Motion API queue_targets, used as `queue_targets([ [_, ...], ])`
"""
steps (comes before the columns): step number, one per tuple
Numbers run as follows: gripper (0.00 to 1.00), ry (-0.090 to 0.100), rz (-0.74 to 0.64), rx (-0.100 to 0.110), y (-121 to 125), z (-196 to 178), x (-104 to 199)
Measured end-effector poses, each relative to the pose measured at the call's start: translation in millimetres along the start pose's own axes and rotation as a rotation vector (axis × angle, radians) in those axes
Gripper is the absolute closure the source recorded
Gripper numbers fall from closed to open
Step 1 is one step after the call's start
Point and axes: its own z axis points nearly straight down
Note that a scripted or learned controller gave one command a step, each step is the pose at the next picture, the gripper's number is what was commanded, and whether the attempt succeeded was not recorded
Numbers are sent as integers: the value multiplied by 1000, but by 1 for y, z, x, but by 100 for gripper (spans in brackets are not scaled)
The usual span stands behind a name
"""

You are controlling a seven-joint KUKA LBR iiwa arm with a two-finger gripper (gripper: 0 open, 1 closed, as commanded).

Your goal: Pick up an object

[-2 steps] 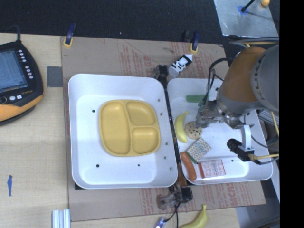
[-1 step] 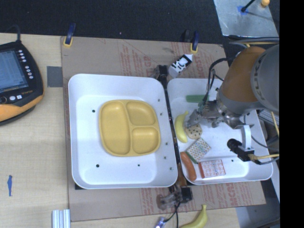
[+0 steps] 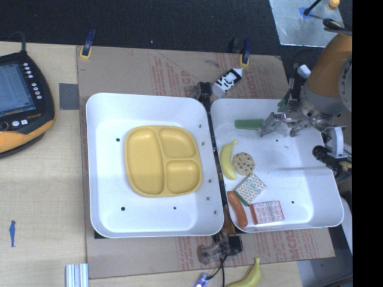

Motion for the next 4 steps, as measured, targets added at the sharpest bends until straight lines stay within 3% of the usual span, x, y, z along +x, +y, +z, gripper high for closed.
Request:
queue_targets([
  [1, 0, 1, -4, 3, -66, 13, 59],
  [2, 0, 2, -5, 3, -161, 19, 74],
  [3, 0, 1, -5, 2, -130, 18, 86],
  [4, 0, 1, -5, 3, -161, 19, 63],
])
